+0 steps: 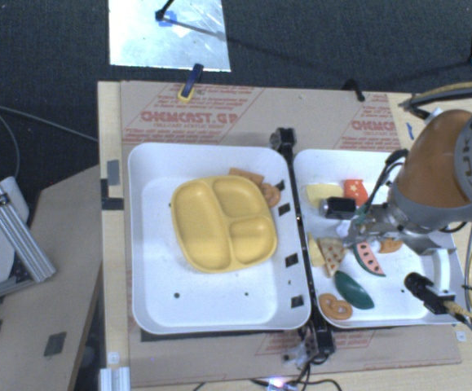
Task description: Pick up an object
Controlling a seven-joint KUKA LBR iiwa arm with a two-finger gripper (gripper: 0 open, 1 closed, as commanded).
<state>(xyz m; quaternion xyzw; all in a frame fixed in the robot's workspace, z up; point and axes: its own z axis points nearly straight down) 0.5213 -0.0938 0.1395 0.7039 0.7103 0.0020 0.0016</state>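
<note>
**Grey arm reaching over the right bin**

Grey and orange-banded, the arm is reaching in from the right, and its gripper is hanging low over the right bin; whether it is open or closed cannot be told. Toy foods are lying around it: a watermelon slice just beside it, a pizza wedge, a dark green piece and a pretzel. In the left bin, 1 yellow divided tray is sitting.

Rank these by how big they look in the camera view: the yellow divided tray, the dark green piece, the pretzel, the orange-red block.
1. yellow divided tray
2. dark green piece
3. pretzel and orange-red block: these look alike, too close to rank.
</note>
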